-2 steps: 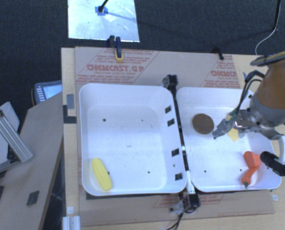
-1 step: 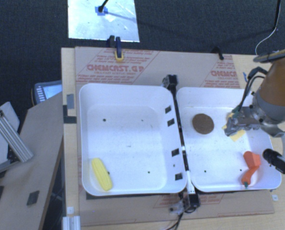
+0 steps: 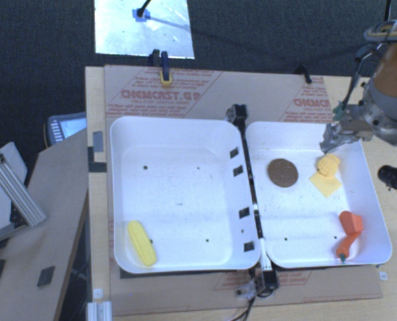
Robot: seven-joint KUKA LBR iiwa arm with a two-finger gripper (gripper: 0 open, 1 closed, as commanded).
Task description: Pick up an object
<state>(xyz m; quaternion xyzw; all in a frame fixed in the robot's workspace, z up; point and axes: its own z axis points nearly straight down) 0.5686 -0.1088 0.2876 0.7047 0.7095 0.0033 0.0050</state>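
Note:
The right bin (image 3: 299, 256) holds a brown round disc (image 3: 283, 172), a yellow rounded piece (image 3: 328, 164) lying on a flat pale yellow wedge (image 3: 327, 183), and an orange carrot-like piece (image 3: 348, 233) near the front right corner. A yellow corn cob (image 3: 142, 243) lies in the left bin (image 3: 178, 129) at its front left. My gripper (image 3: 335, 139) hangs over the right bin's far right part, just above and behind the yellow rounded piece. Nothing is seen between its tips.
A black hinge strip (image 3: 246, 179) runs between the two bins. The bins sit on a cardboard sheet (image 3: 185, 89) with a yellow clamp (image 3: 165, 77) at its back edge. A black knob (image 3: 393, 178) sticks out right of the right bin.

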